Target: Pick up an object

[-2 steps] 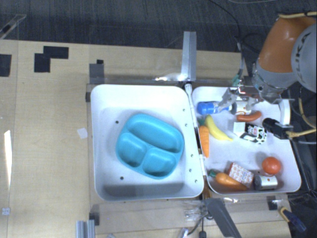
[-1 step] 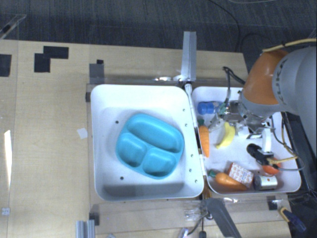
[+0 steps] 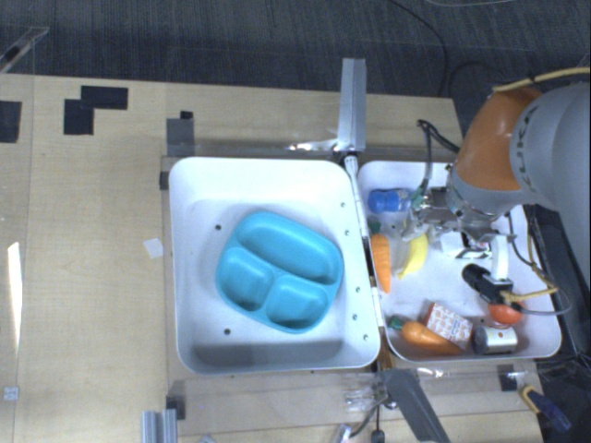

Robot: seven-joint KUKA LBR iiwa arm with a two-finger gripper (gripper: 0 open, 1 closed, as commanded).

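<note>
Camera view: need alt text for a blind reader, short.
A grey robot arm with an orange band reaches from the right over the right white bin, which holds a banana, two carrots, a blue item and other small objects. The left white bin holds a blue divided tray. Both bins sit on a wooden bench.

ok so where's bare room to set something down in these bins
The left bin has bare floor around the blue tray, widest along the top and left walls. The right bin is crowded: bottle, banana, carrots, with the hand over them.
</note>
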